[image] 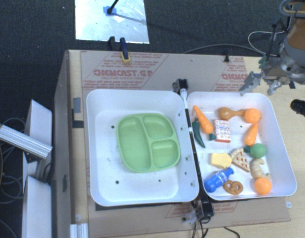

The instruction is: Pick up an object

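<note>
The tool [261, 83] hovers over the table's back right corner, its fingers apparently spread and empty. The toy food [231, 148] lies in the right bin [286, 157], nearer the front; the table's back strip is bare.

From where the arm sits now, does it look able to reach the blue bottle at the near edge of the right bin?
Probably yes. The hand hangs above the far rim of the right bin, and the blue bottle lies uncovered, though cheese and a pretzel crowd it closely.
</note>
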Robot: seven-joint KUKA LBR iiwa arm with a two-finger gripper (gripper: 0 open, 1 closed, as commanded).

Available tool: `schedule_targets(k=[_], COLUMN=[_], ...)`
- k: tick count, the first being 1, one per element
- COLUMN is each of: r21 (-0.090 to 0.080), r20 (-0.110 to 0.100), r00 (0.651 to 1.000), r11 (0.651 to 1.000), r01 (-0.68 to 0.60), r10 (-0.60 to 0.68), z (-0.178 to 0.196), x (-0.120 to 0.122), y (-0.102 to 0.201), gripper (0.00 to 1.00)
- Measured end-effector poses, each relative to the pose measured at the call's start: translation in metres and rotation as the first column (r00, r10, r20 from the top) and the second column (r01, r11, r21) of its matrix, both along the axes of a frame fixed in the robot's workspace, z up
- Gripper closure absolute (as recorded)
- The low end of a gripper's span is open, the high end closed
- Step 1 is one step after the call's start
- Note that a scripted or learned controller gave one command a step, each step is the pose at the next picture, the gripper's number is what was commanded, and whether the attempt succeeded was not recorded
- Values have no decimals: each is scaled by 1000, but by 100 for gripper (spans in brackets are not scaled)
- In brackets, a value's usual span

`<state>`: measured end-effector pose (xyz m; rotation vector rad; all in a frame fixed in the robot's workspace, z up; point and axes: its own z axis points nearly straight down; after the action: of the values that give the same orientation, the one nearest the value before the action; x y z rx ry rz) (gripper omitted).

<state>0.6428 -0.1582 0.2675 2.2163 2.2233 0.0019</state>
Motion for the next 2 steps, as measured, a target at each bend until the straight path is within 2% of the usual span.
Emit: schedule_targets(k=[1, 2], r21=[0, -2], r20=[-2, 4], r00=[1000, 1000], r11=[1000, 1000], r01=[1, -1], r10=[-1, 1], z=[-115, -157], x=[19, -1], y=[-28, -37], gripper=[0, 0])
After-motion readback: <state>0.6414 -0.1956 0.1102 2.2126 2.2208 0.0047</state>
